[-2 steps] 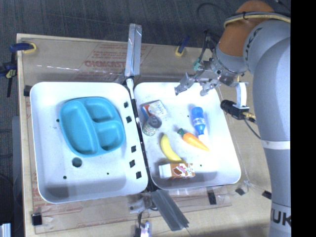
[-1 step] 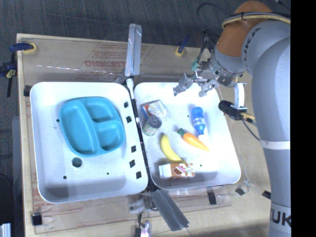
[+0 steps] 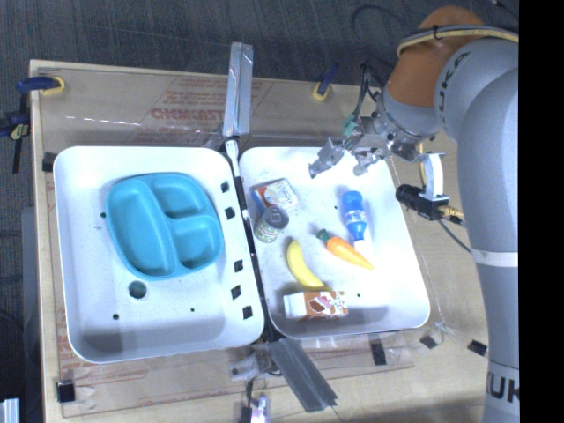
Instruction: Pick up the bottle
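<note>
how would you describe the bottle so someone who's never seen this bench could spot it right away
Look in the right white bin, in the half nearer the arm. The bottle lies on its side just below the gripper, next to the carrot. It is the one clear plastic item with a blue label and cap; its neighbours are orange or yellow.
</note>
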### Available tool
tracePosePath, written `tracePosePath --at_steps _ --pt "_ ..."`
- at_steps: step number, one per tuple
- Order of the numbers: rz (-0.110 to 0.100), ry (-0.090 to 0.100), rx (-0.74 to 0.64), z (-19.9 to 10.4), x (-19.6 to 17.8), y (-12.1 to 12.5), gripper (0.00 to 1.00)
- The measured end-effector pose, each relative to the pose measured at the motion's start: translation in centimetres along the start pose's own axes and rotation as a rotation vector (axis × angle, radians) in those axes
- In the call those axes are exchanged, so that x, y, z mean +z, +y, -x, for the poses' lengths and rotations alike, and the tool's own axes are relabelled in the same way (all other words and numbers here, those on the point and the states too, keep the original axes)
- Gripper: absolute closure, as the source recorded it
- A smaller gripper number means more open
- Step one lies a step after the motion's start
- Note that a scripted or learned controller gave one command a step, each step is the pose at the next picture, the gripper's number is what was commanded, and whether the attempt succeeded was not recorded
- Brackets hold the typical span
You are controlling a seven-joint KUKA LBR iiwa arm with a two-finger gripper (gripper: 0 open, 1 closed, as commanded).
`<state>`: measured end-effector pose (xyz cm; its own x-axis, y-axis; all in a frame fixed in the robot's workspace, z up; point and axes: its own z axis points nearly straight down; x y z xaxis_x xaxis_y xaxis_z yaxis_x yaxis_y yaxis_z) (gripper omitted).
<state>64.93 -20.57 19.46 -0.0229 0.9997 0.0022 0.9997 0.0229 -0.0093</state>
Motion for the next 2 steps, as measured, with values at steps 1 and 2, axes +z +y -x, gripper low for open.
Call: tracePosePath --at_steps 1,2 --pt "0.007 -0.002 0.029 0.3 -0.3 0.9 0.00" --pt "0.002 -0.001 0.062 0.2 0.1 -2.3 0.00"
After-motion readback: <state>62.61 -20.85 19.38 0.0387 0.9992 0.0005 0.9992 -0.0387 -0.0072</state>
